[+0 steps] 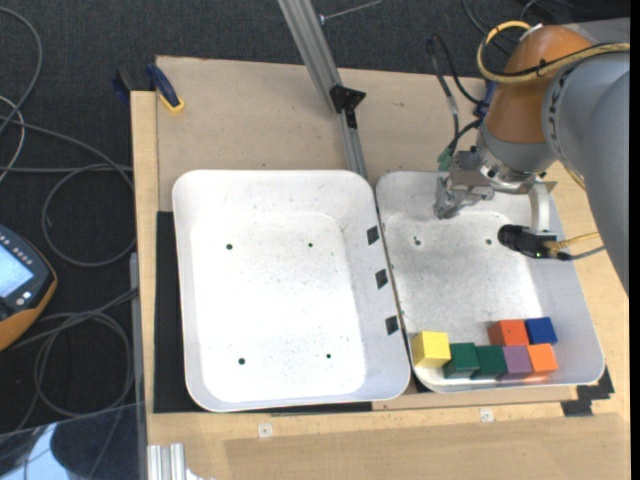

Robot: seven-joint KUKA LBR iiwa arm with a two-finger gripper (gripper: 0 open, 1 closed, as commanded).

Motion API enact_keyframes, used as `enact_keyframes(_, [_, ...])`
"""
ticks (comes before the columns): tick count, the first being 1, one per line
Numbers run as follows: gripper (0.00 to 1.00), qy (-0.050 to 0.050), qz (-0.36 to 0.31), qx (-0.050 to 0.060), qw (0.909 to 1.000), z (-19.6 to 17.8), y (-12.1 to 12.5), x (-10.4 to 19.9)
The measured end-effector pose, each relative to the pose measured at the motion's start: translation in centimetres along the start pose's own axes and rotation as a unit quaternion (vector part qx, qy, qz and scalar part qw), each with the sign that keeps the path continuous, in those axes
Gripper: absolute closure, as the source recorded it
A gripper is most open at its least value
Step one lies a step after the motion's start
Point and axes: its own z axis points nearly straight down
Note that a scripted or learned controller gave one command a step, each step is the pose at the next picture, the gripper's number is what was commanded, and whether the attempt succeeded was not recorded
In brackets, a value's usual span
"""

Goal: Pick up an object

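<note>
Several coloured blocks lie along the near edge of the right bin (pixel 560 298): a yellow block (pixel 432 347), a dark green block (pixel 462 358), a second green block (pixel 490 360), a purple block (pixel 517 359), an orange block (pixel 541 358), a red-orange block (pixel 512 332) and a blue block (pixel 540 329). My gripper (pixel 449 201) hangs over the far left part of the right bin, well away from the blocks. Nothing shows between its fingers.
The left bin (pixel 200 268) sits beside the right one, with black clips (pixel 380 278) on the shared edge. A slanted metal rail (pixel 320 58) crosses the bench at the back. A black cylinder with a yellow cable (pixel 525 240) hangs off the wrist over the right bin.
</note>
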Motion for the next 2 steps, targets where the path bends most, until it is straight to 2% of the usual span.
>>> enact_keyframes(1, [1.00,-0.001,0.000,-0.002,1.0000,-4.4,0.1,-0.1])
enact_keyframes(2, [1.00,-0.001,0.000,-0.004,1.0000,-11.0,0.3,-0.3])
